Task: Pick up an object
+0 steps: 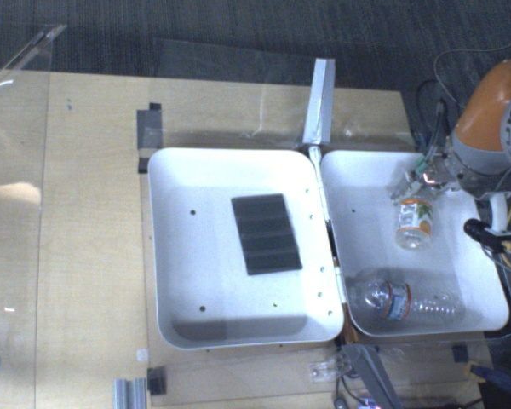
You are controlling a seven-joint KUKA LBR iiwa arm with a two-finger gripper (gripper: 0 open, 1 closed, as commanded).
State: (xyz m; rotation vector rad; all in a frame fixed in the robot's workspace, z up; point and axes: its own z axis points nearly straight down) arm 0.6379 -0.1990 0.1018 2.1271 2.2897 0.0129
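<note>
A clear plastic bottle (402, 301) lies on its side at the near edge of the right bin (358, 186). Farther back, the gripper (419, 180) hovers just above a small orange-labelled bottle (413, 221); its finger state cannot be told. A dark ribbed block (266, 233) sits in the left bin (179, 228).

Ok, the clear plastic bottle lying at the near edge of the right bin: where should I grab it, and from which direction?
Take the clear plastic bottle across its ribbed body, right of the orange-banded label, coming straight down from above. It lies on its side along the right white bin's near wall, so closing across its width should suit; the wall probably crowds the near side. The pincer sits over the small orange-labelled bottle.
</note>
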